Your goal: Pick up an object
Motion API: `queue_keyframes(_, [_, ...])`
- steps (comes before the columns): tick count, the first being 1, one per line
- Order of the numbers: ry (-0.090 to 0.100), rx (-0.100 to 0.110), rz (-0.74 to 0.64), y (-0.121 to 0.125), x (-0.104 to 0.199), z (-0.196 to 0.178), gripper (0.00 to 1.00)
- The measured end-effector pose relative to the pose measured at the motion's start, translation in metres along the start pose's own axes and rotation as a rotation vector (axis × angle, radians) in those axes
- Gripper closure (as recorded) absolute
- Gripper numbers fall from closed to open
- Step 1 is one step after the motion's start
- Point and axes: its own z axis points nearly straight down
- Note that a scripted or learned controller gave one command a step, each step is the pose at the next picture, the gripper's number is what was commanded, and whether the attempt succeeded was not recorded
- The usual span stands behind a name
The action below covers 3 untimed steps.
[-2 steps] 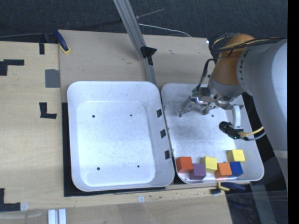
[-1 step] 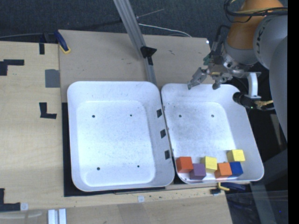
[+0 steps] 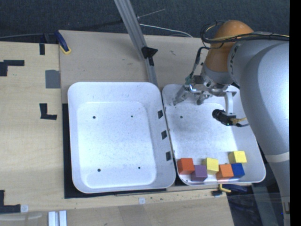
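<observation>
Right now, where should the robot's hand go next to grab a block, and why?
Probably toward the near end of the right bin. The gripper hangs over that bin's far end, while the blocks, like the orange block and purple block, sit clustered along the near edge, apart from it.

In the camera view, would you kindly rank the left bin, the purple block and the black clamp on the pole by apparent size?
1. Left bin, by far the largest.
2. Purple block and black clamp: they look alike, so I leave them unranked.
</observation>
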Motion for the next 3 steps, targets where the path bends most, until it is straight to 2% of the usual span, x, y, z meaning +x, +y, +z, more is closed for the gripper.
queue_keyframes(1, [0.003, -0.013, -0.006, -0.033, 0.092, -0.103, 0.0])
queue_keyframes(2, [0.002, -0.009, -0.003, -0.026, 0.133, -0.115, 0.0])
queue_keyframes(3, [0.001, -0.008, 0.002, -0.063, 0.114, -0.149, 0.0])
